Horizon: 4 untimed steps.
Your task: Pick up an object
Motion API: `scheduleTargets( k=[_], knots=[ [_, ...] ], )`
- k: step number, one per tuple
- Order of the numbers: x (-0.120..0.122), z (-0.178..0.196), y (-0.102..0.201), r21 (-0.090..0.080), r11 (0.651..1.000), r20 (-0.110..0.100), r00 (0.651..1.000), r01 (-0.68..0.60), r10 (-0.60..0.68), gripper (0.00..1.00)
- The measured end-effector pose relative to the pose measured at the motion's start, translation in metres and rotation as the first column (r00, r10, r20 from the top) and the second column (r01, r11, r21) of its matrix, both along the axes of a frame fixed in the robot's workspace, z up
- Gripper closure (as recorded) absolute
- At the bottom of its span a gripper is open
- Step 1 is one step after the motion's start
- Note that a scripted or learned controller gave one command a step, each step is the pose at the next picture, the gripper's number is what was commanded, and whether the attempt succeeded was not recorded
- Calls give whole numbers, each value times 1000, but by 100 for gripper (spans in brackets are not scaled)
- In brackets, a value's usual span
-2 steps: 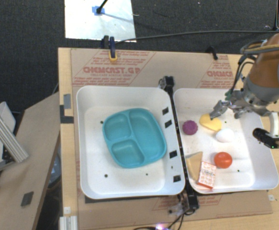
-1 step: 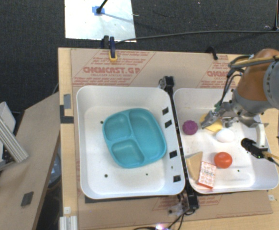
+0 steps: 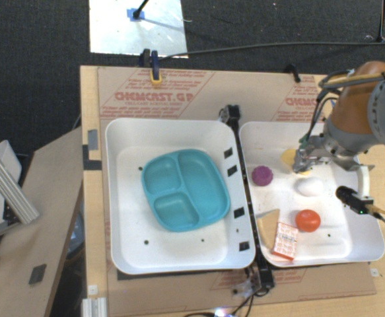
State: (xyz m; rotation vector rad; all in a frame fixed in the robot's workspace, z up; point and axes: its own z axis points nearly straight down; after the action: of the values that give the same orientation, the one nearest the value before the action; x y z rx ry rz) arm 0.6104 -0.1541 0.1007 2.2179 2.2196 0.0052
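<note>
The claw (image 3: 304, 166) hangs low in the right white bin (image 3: 367, 243), over a small yellow object (image 3: 288, 156), likely its target; its opening, I cannot tell. A white egg-shaped object (image 3: 309, 187) lies just beside.

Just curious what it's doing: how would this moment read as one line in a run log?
gripper: over right bin, at yellow object | nothing seen held | purple ball, red ball untouched
</note>
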Motion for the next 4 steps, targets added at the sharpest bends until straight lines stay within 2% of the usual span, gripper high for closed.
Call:
scheduleTargets(
  k=[1, 2, 3, 4],
  knots=[
    [8, 62, 5, -1, 1000, 3, 1000, -4, 4, 100],
    [5, 118, 14, -1, 1000, 3, 1000, -5, 5, 100],
    [6, 149, 14, -1, 1000, 0, 1000, -6, 6, 100],
    [-13, 142, 70, 2, 1000, -5, 1000, -8, 8, 100]
  ],
)
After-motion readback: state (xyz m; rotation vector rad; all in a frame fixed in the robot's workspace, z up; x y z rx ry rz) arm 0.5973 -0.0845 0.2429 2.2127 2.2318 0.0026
